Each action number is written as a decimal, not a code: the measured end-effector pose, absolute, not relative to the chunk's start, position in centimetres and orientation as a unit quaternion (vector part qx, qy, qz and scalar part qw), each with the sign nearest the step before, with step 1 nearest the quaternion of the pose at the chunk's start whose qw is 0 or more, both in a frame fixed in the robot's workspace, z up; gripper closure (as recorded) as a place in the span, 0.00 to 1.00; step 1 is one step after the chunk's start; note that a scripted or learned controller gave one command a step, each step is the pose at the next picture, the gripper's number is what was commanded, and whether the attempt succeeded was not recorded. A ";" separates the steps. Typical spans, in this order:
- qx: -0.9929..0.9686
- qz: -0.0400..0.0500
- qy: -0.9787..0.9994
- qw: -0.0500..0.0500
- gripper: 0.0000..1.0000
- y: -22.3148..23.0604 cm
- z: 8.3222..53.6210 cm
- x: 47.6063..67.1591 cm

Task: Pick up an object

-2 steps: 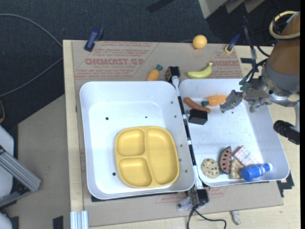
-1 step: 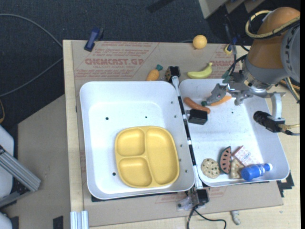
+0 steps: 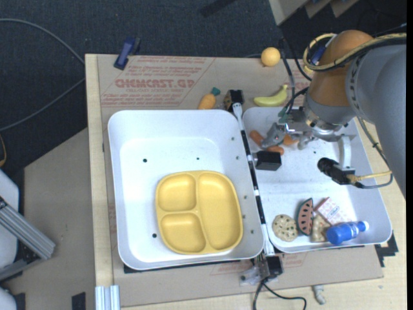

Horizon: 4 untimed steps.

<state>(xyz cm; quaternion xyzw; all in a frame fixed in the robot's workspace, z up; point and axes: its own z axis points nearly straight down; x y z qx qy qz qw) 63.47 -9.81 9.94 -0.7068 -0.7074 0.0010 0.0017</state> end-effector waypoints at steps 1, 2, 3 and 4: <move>-0.706 0.000 -0.708 0.000 1.00 -9.8 11.1 63.6; -0.706 0.000 -0.708 0.000 0.00 -9.8 11.1 63.6; -0.710 0.006 -0.704 0.011 0.00 -10.3 9.1 66.3; -0.709 0.004 -0.705 0.011 0.00 -11.2 9.0 66.2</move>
